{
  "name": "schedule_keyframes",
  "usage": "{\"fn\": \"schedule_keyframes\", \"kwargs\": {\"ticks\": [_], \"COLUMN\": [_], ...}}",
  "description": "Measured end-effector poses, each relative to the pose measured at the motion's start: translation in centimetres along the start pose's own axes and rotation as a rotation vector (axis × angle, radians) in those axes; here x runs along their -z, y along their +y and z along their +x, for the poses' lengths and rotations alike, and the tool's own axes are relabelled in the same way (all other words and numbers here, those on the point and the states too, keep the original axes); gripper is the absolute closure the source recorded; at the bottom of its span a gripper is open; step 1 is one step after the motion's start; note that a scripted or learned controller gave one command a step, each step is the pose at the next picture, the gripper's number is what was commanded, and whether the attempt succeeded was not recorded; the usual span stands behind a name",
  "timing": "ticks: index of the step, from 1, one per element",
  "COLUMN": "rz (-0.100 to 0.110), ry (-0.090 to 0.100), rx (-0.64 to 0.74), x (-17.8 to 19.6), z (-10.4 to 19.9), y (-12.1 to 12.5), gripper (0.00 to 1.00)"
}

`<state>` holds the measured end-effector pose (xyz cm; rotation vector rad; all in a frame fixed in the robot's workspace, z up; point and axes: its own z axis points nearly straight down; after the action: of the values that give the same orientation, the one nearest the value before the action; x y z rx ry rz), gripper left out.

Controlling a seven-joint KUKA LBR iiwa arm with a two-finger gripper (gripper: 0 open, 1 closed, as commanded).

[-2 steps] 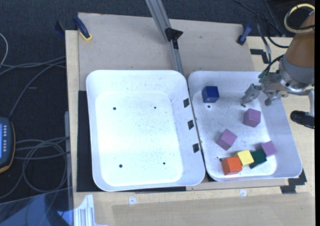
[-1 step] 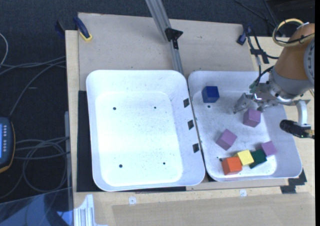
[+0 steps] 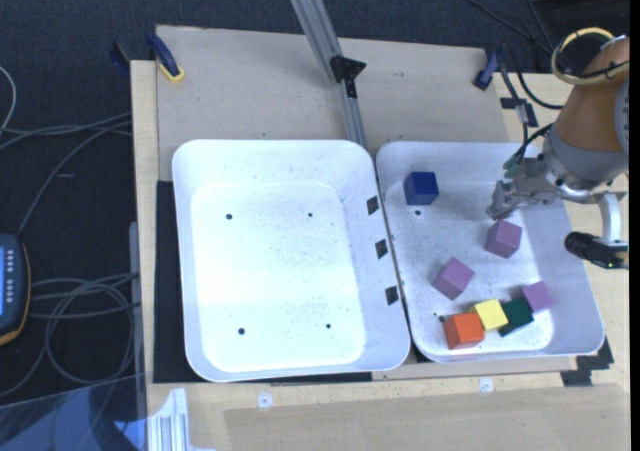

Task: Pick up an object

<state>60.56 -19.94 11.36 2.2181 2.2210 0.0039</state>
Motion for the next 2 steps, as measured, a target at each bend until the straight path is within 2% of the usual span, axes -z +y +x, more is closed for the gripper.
{"fn": "schedule_keyframes", "kwargs": {"ticks": [2], "rz": [-0.003], "ry": [-0.002], "rx": [0.001], "x": [8.9], "z": [0.3], "y": [-0.1], "gripper": [1.00]}}
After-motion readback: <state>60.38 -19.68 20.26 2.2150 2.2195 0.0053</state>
